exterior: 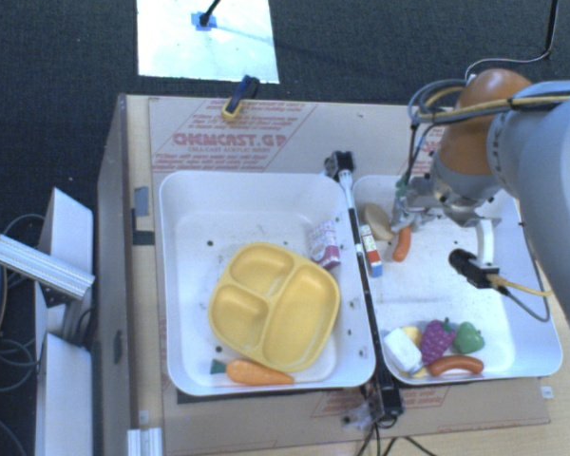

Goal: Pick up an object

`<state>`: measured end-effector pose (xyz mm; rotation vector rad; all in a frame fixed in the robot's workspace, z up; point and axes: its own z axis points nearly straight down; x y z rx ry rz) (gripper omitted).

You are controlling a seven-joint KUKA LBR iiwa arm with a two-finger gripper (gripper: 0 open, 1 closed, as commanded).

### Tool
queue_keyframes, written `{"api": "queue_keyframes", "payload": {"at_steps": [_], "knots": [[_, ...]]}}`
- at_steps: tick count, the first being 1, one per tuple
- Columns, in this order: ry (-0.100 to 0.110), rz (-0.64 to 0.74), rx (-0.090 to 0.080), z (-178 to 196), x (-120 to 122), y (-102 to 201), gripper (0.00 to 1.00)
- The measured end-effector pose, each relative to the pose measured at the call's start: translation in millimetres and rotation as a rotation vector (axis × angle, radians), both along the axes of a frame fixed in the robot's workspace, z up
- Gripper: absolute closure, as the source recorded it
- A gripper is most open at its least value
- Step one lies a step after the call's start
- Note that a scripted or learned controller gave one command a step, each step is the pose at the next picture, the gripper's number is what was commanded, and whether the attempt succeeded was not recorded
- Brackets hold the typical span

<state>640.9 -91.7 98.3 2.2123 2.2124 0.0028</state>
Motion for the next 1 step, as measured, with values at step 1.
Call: {"api": "queue_keyframes", "payload": {"at_steps": [1], "knots": [[0.006, 0.005, 0.008, 87.4, -21.8, 55.0, 1.0]]}}
